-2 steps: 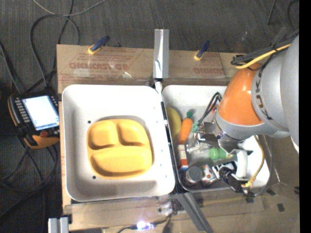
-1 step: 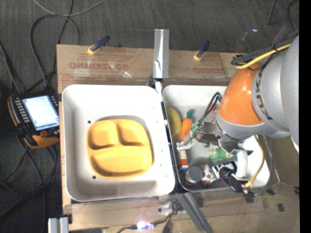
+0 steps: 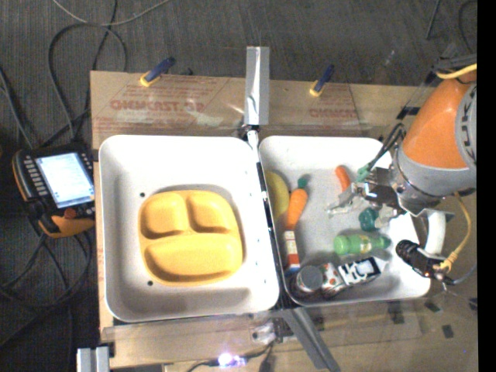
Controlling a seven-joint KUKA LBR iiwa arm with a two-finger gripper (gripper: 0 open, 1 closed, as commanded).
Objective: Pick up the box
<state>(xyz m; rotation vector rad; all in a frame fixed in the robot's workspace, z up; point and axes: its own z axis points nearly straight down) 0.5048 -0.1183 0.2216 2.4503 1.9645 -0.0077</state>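
Observation:
The box (image 3: 355,271) is a small black-and-white carton lying flat near the front wall of the right bin (image 3: 325,149). My gripper (image 3: 350,196) hangs over the middle right of that bin, well behind the box and apart from it. Its silver fingers (image 3: 339,203) stand spread and open, with nothing between them. The grey arm with its orange band (image 3: 438,126) reaches in from the right.
Around the box lie a green bottle (image 3: 360,243), a teal object (image 3: 369,218), a dark can (image 3: 307,279) and a slim white tube (image 3: 291,250). A carrot (image 3: 294,204), a banana (image 3: 276,192) and a small orange piece (image 3: 342,177) lie further back. The left bin holds a yellow divided plate (image 3: 190,235).

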